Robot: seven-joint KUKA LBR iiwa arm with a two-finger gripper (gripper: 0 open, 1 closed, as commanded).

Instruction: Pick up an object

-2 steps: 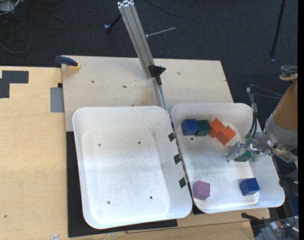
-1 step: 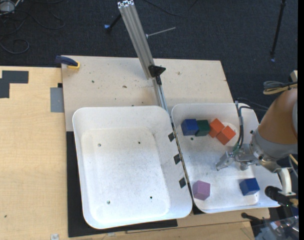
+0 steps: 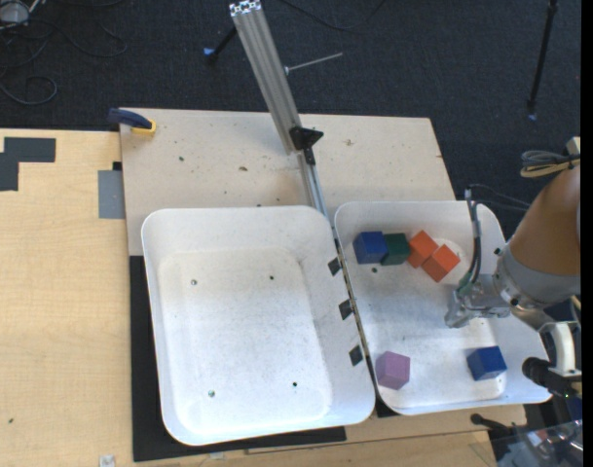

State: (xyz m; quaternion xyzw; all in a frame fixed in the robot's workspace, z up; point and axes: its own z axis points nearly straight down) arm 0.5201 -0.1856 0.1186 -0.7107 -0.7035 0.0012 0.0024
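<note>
1. Where the arm enters at frame right, the gripper [image 3: 463, 309] is seen low in the right bin [image 3: 413, 220]; its grip cannot be told.
2. Blocks lie apart from it: blue block [image 3: 370, 246], green block [image 3: 395, 249], orange block [image 3: 432, 254] at upper centre-right; purple block [image 3: 392, 369], second blue block [image 3: 487, 362] lower right.

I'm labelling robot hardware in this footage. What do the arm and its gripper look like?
The arm is a rounded grey body with an orange band above the wrist. A thin dark cable arcs up from the wrist. The gripper is a small grey metal piece, blurred here. White and black fittings sit lower on the arm.
</note>
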